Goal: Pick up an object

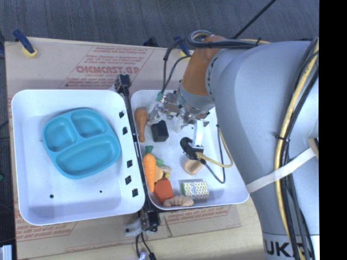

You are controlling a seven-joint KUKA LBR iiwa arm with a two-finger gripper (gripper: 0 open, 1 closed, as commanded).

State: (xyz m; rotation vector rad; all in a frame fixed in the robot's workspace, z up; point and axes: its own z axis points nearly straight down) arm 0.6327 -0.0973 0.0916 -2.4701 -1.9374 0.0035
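A light-blue three-compartment plastic plate [81,142] lies in the left white bin [21,161], well left of the gripper [160,128]. A tan bread-like piece [141,122] sits just left of it; an orange toy carrot [149,168] lies below. Whether the gripper grasps anything cannot be told.

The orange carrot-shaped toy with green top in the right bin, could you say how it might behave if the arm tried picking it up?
The orange carrot-shaped toy with green top looks long, tapered and rounded, so it may roll or pivot when nudged. Its smooth-looking surface could slip between fingers. It lies against the right white bin's left wall beside a reddish-orange rounded toy, so a clean grip seems awkward.
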